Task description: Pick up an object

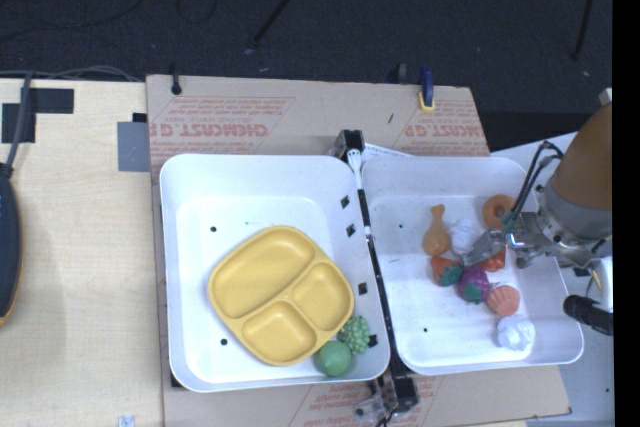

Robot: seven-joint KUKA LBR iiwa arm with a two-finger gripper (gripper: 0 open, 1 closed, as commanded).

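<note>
The right bin [560,350] holds several toy foods: a tan drumstick [436,230], a brown donut [495,211], a red piece [443,268], a purple piece [474,283], an orange-pink piece [505,299] and a white lump [514,334]. My gripper [493,250] reaches in from the right and hangs low over the cluster, just above the purple piece and beside the donut. A small red-orange bit shows right under it. I see nothing lifted.
The left bin [190,215] holds a yellow divided plate [282,293], with green grapes [355,333] and a green round fruit [334,358] at its near right corner. A black divider [362,225] runs between the bins. The arm's body [580,185] overhangs the right bin's far right side.
</note>
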